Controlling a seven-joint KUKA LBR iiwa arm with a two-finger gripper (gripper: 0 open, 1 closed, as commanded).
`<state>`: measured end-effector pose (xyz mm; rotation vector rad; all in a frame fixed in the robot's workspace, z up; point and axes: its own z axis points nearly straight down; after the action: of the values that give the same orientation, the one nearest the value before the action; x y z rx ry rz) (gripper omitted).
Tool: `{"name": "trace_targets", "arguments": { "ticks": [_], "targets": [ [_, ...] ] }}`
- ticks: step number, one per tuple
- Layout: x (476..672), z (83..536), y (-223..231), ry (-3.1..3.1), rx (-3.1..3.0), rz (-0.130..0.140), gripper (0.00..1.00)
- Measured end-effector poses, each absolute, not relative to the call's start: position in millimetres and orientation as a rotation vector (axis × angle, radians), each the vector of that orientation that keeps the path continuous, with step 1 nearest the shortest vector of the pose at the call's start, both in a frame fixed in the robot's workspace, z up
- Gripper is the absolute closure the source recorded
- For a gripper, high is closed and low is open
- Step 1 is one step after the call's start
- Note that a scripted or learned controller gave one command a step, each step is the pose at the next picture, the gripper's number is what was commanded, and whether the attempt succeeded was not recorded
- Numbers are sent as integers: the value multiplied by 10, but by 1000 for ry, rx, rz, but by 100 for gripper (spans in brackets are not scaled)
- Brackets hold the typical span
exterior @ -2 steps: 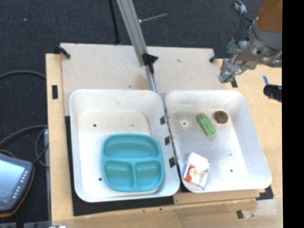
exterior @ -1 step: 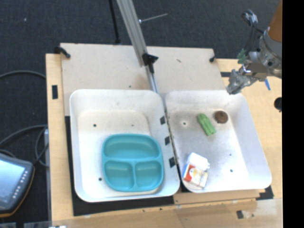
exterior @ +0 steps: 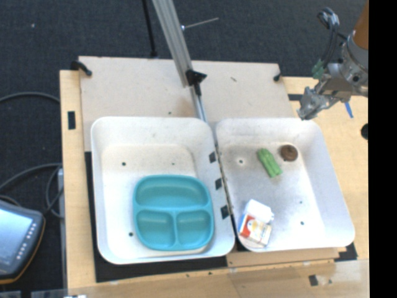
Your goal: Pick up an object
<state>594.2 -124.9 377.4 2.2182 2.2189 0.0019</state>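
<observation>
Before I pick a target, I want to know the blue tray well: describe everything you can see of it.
The blue tray is a light turquoise, smooth, plastic-looking plate with rounded corners and three compartments: one wide at the far side, two smaller at the near side. It lies flat and upright in the near part of the left bin, close to its near rim.

In the right bin (exterior: 322, 185) we see a green block (exterior: 270, 163) lying tilted, a brown ball (exterior: 288, 153) just beside it, and a small carton (exterior: 255, 225) near the front-left corner.
</observation>
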Motion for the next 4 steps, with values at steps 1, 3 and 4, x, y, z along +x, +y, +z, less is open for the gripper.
{"name": "trace_targets", "arguments": {
  "ticks": [1,3,4],
  "targets": [
    [5948,3881,-1256,2220,2214,4,100],
    [5961,4095,-1263,2224,2202,7,100],
    [5968,4203,-1265,2227,2196,9,100]
  ]
}}
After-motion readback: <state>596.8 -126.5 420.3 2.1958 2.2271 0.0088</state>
